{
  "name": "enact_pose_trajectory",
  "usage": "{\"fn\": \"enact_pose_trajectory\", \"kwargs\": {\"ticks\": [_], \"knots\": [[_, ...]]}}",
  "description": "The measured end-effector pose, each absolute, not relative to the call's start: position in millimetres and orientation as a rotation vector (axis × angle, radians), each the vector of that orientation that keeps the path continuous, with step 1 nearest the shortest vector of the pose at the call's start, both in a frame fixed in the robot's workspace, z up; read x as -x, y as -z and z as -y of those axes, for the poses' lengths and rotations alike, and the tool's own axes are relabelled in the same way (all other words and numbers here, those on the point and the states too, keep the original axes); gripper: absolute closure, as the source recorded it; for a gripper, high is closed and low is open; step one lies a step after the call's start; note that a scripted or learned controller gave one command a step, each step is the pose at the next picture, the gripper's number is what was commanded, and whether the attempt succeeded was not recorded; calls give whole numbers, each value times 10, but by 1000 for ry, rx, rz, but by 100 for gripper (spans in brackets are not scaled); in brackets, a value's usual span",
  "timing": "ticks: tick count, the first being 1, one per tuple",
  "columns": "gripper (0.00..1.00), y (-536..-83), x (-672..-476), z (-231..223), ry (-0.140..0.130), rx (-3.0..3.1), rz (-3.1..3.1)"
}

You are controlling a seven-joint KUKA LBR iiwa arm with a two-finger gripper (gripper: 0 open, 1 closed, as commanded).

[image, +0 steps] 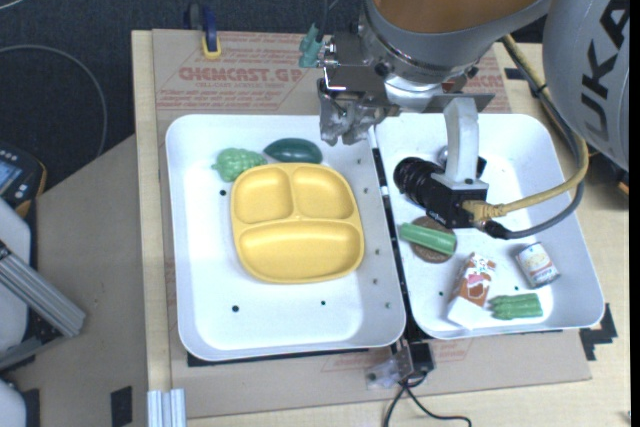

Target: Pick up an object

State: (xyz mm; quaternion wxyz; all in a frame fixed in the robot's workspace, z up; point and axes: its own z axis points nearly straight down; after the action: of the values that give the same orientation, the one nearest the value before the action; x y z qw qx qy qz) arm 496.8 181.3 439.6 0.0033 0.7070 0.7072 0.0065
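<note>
jaws' opening unclear, poised near dark green object (292, 151), above left bin (190, 215) back rim

Two white bins (200, 315), one yellow plate (297, 221)

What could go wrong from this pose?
1. The gripper hangs over the ridge where the left bin and right bin meet; descending here may strike a rim.
2. The nearest items, the dark green piece and light green piece, sit tight against the yellow tray, so a grasp could slip or shove the tray.
</note>
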Motion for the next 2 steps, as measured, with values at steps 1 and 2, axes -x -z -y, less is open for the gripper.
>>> {"fn": "enact_pose_trajectory", "kwargs": {"ticks": [1, 2], "knots": [[100, -4432, -4955, -1834, -4, -2217, -2224], [100, -4533, -4957, -1843, -6, -2214, -2224]]}}
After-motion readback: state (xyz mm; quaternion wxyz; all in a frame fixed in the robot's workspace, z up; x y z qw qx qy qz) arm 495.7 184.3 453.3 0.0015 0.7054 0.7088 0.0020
